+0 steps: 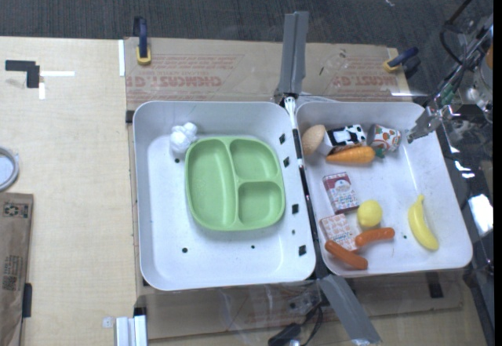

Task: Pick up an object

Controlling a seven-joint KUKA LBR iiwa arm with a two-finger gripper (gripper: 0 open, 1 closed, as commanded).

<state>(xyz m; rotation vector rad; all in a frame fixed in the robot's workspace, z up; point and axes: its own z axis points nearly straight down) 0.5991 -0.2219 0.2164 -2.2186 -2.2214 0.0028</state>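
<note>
The right bin (447,180) holds several toy foods. Along its back lie a tan round piece (314,139), a black-and-white cow figure (346,135), a small printed carton (386,136) and a carrot (352,154). Lower down are a red-and-white box (340,191), a yellow lemon (369,214), a banana (423,225) and two orange-red sausages (374,236) (346,255). My gripper (424,125) hangs at the bin's back right corner, just right of the carton and apart from it. Nothing shows in its grasp.
The left bin (157,242) bears a green divided plate (234,182) and a small white object (183,137) at its back left. A grey divider post (294,54) stands behind the bins. Clamps (141,46) (400,62) sit at the back of the bench.
</note>
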